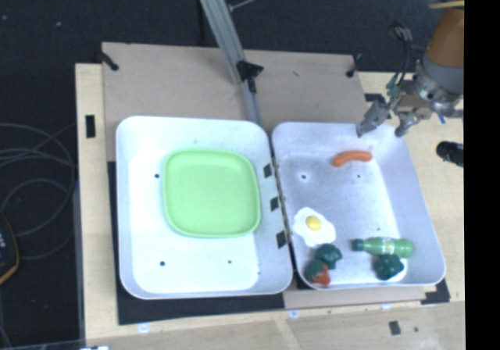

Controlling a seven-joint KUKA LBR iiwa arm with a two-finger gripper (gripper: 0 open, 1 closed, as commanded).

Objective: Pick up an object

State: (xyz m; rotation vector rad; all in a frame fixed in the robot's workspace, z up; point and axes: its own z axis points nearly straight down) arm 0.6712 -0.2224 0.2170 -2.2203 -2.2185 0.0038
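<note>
Claw (384,126) spread open, green bottle (383,246) label unreadable

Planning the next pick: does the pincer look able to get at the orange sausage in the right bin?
Probably yes. The pincer hangs open above the right bin's far edge, and the orange sausage lies just below it on bare floor, apart from the fried egg and other items.

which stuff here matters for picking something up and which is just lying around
Belongs to the job: tool, open above the right bin; sausage; fried egg; green bottle; two broccoli pieces.

Lying about: green plate in the left bin; grey pole.
</note>
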